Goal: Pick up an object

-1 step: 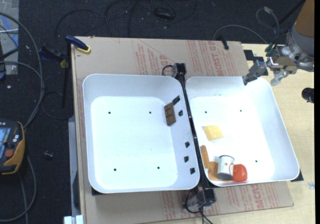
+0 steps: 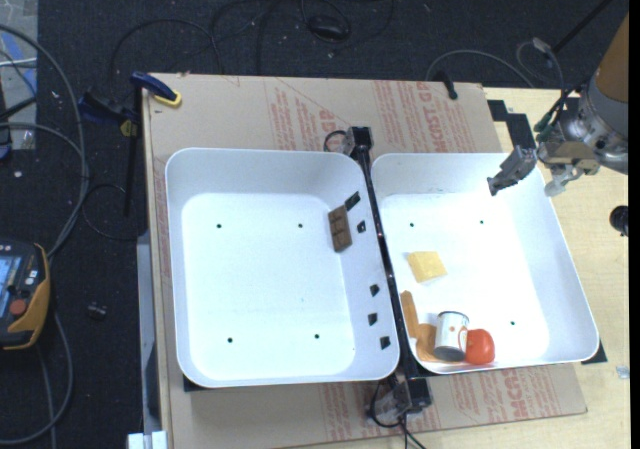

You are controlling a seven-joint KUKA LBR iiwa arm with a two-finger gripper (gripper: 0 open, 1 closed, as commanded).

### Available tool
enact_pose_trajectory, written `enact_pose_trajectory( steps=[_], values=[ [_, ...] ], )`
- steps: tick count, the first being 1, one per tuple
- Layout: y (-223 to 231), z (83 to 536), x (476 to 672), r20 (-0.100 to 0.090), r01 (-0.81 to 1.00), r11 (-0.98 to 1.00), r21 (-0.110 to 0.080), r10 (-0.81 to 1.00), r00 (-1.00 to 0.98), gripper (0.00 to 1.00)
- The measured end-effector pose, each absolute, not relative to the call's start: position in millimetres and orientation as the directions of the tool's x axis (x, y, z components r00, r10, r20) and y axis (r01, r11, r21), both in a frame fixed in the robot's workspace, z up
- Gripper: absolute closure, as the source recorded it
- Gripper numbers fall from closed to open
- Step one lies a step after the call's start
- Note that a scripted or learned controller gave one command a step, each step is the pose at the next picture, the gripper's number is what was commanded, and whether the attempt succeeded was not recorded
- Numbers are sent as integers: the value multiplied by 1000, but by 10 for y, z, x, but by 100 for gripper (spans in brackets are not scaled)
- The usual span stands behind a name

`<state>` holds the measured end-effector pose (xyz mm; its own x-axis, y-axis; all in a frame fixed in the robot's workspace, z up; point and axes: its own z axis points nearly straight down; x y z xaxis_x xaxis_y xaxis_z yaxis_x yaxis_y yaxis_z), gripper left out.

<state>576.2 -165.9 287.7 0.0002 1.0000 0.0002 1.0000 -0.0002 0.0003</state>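
The arm enters from the right, and its gripper (image 2: 530,173) hangs over the upper right corner of the right bin (image 2: 560,267), near the rim. The two fingers (image 2: 512,170) are spread apart, one dark and reaching toward the bin's interior, the other paler and nearer the wrist, with nothing between them. The objects available for picking sit well apart from the gripper. In the right bin, a flat yellow square (image 2: 427,266) lies near the middle left of the floor, and at the lower left corner three things crowd together: a white cup with a dark band (image 2: 451,333) lying on its side, a red ball (image 2: 480,346) touching its right side, and an orange wooden piece (image 2: 416,326) just to its left against the wall. The left bin (image 2: 200,267) holds a small brown block (image 2: 340,229) close to its right wall, near the divider between the bins. Both bins rest on a cardboard-covered surface (image 2: 270,109), where a blue and yellow clamp (image 2: 157,89) grips the far left corner.
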Motion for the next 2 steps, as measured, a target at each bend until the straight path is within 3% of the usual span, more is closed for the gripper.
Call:
enact_pose_trajectory(
  steps=[2],
  values=[
    [-1296, 3098, 5148, 0, 1000, 2, 1, 1000, -2, 0]
  ],
)
